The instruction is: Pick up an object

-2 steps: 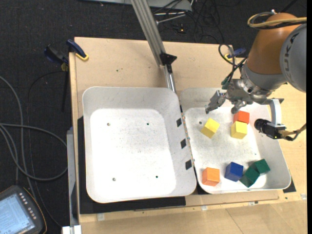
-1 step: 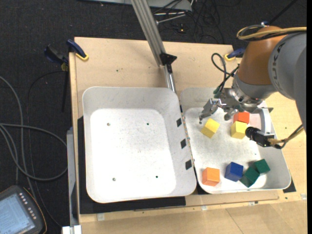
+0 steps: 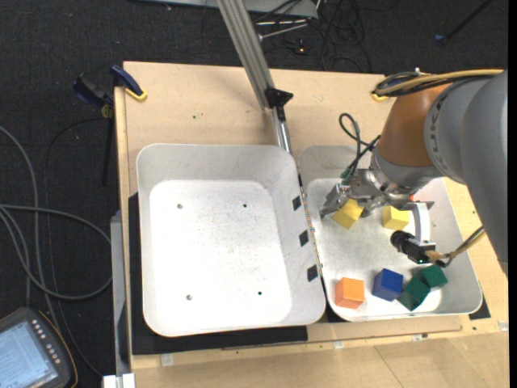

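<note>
Camera view, and nearest us along the front of the right bin point(image 3: 464, 301) sits a row of blocks: one orange block point(image 3: 350, 291), one blue block point(image 3: 388, 284), and two green blocks point(image 3: 424, 286) huddled together at the corner. Further in, a yellow block point(image 3: 397, 217) lies loose, and just left of it a second yellow block point(image 3: 348, 213) sits right at the gripper point(image 3: 347, 204). It looks to be touching the metal tips, but whether the jaws are spread or pinching it, I cannot tell from up here. My call: for a clean lift, centre the jaws squarely across two flat faces of that block, close fully, then rise straight up, well away from the bin wall. Beyond, the left bin point(image 3: 153, 241) rests on the worktop point(image 3: 194, 103). Two bins, six blocks.
</note>
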You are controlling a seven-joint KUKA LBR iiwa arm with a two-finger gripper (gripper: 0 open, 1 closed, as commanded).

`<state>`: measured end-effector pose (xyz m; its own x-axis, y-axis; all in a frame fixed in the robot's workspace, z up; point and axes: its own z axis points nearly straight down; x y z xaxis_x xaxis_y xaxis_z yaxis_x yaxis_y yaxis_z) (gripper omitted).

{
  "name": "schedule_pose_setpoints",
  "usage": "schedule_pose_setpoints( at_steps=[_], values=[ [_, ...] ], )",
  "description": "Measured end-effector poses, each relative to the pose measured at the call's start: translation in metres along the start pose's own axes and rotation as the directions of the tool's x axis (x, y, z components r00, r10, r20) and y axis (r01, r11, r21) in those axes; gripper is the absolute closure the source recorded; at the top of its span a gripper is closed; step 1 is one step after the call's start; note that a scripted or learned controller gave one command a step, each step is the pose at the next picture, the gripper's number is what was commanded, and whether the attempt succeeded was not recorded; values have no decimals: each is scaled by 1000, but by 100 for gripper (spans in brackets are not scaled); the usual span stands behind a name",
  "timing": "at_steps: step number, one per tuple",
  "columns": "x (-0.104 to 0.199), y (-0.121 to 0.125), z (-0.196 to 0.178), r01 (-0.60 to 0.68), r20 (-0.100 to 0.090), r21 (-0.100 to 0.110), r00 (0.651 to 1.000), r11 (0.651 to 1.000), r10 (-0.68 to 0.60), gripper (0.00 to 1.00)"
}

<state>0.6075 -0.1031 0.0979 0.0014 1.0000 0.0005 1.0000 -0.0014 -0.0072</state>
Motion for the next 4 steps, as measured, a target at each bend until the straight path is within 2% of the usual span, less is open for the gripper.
schedule_pose_setpoints(
  at_steps=[1, 2, 4],
  values=[
    [-1, 2, -14, -1, 1, -8, 1000, 1000, 1, 100],
    [-4, 4, -57, 0, 1, -12, 1000, 1000, 0, 100],
    [5, 5, -169, 5, 2, -13, 1000, 1000, -5, 100]
  ],
)
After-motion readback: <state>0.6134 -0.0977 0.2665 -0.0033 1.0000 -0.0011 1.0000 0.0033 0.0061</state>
